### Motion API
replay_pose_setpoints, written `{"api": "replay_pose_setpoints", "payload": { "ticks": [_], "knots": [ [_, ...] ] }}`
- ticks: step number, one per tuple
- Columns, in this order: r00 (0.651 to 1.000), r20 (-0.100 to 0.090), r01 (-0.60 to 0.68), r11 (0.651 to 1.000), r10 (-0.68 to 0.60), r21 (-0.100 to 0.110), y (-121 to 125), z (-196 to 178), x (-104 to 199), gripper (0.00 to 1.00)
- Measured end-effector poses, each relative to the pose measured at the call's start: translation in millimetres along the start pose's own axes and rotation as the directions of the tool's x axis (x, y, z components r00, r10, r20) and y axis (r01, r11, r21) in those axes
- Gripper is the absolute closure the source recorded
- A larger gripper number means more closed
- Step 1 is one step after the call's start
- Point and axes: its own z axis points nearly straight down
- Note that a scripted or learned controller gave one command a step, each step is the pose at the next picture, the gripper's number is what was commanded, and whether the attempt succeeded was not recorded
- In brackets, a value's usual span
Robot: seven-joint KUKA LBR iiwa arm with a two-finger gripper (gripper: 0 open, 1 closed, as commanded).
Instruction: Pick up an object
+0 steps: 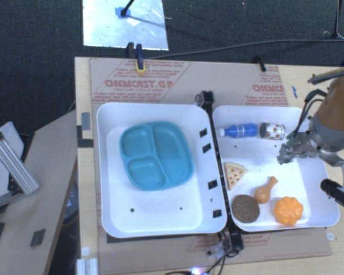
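Gripper (286,153) over right bin (332,211), near its right side; finger state cannot be told; pumpkin (288,209), drumstick (265,189), bottle (241,130) lie loose in the bin.

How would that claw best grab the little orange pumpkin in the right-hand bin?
Probably from straight above, fingers closing across the pumpkin's round body at its widest part. It sits upright near the right bin's front corner, apart from the chicken drumstick, so there looks to be room on either side. The gripper hangs further back.

Red "CHEMCAST GP" printed twice on the brown backing sheet (178,76).
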Motion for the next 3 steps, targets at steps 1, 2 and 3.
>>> {"api": "replay_pose_setpoints", "payload": {
  "ticks": [1,2,3],
  "knots": [
    [1.0,0.0,0.001,1.0,-0.001,-0.002,-4.7,-61.7,-3.2,1.0],
    [1.0,0.0,0.001,1.0,-0.001,-0.001,-2.9,-102.0,-3.6,1.0],
    [1.0,-0.003,0.006,1.0,-0.006,0.004,-10.9,-100.6,50.5,1.0]
  ]
}}
